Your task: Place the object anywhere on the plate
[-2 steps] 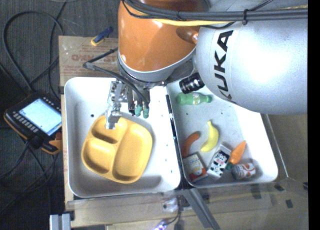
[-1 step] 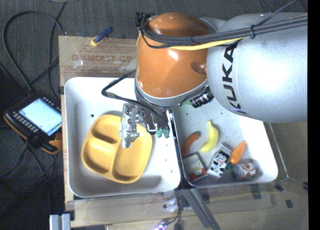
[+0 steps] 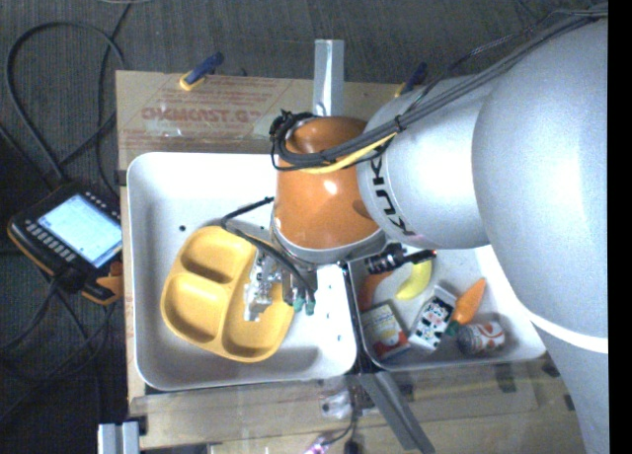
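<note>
Hovering over the yellow plate (image 3: pixel 212 294), release not confirmed.
End effector (image 3: pixel 279 291) sits above the plate's right edge; I cannot tell its opening or whether it carries anything.

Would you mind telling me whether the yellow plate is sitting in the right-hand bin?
No, the yellow plate lies in the left bin, while the right bin holds the small items.
</note>
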`<state>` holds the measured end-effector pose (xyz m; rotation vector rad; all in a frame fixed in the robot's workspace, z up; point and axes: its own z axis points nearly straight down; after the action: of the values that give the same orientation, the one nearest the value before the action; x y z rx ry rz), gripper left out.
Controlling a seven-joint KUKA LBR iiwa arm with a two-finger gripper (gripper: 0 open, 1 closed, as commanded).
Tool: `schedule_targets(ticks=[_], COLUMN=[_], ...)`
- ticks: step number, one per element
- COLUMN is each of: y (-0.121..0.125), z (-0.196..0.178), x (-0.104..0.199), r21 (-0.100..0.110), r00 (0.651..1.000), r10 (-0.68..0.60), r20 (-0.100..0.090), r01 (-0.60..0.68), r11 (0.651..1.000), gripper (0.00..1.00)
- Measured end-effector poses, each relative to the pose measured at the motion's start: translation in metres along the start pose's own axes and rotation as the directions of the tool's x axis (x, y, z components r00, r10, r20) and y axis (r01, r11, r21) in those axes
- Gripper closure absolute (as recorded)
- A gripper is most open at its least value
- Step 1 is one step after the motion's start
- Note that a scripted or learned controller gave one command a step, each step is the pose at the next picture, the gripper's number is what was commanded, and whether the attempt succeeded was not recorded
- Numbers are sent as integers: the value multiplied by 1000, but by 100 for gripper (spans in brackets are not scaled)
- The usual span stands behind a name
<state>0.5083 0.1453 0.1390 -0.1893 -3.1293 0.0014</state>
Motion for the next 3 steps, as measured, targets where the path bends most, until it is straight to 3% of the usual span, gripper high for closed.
schedule_targets(ticks=[1,2,3], y=[66,55,-4], z=[-74,-205,-175], x=[-22,11,11], r21=[2,1,2], r00=[866,922,932], r10=[500,387,363], r20=[4,6,5], r01=[-500,-387,-363], r11=[866,922,932], gripper=[100,100,100])
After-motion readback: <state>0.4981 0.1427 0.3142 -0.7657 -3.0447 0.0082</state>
